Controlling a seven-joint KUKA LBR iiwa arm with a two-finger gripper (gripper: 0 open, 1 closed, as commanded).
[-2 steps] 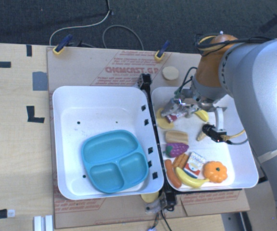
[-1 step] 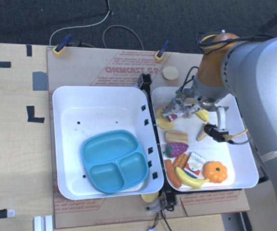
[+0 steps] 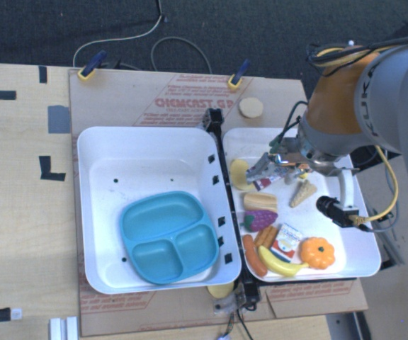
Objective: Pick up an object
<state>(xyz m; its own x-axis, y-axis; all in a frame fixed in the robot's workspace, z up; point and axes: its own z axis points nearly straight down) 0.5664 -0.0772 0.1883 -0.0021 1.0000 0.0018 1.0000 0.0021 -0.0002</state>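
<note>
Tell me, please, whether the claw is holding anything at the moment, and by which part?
It cannot be told: the claw hangs low over the toy food in the right bin, with nothing clearly gripped.

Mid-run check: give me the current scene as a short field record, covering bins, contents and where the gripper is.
left bin: holds a blue divided plate
right bin: holds toy food
toy food, near end: orange pumpkin, banana, carrot, small carton
toy food, middle: purple grapes, bread roll, tan wedge
gripper: low over the far part of the right bin
grasp: cannot tell
outside bins: round wooden disc on the cardboard behind the right bin
</note>
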